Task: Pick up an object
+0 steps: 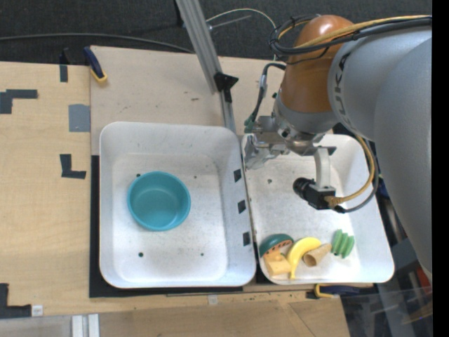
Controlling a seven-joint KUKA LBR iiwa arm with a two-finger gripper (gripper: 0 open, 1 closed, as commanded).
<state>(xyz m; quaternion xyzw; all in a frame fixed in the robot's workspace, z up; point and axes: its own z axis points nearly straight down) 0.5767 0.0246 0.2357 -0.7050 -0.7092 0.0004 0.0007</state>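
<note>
We saw two white bins (116,146) side by side on a wooden bench (35,209). A yellow-and-blue clamp (95,67) sat near the bench's far edge, with dark, possibly tape, marks (69,166) at its left.

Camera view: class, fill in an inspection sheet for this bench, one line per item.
Surface: wooden bench bearing left bin and right bin, side by side.
Job's things: teal bowl in left bin; banana, green piece and small toy foods at right bin's near edge.
Clutter: nothing seen.
Hand: hand over right bin's far left corner, holding nothing visible.
Cables: yellow and black cables looping off the arm.
Surroundings: dark floor, metal pole.
</note>
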